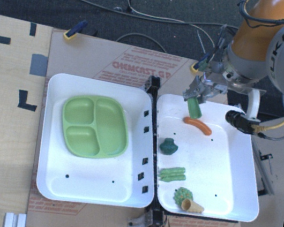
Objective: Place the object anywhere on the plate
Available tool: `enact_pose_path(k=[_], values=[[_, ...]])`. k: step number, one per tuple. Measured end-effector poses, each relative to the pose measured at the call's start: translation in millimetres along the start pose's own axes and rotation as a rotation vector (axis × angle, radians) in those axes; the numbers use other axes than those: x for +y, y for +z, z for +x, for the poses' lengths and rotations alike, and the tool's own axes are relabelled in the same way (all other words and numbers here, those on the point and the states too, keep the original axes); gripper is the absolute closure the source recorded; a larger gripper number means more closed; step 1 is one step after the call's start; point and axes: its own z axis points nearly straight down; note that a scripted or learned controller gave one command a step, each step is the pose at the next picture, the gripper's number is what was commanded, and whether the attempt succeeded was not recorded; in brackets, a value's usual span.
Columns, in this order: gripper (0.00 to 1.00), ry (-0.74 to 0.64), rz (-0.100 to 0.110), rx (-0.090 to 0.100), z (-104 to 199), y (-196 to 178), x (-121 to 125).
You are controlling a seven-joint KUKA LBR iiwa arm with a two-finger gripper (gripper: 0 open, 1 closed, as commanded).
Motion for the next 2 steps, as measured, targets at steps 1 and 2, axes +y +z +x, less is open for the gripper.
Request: enact_pose_path(k=[1, 2], values=[[1.00, 0.002, 0.001, -0.001, 44.5, 0.6, -13.7], [1.00, 0.001, 0.001, -0.001, 85.5, 4.5, -30.2]])
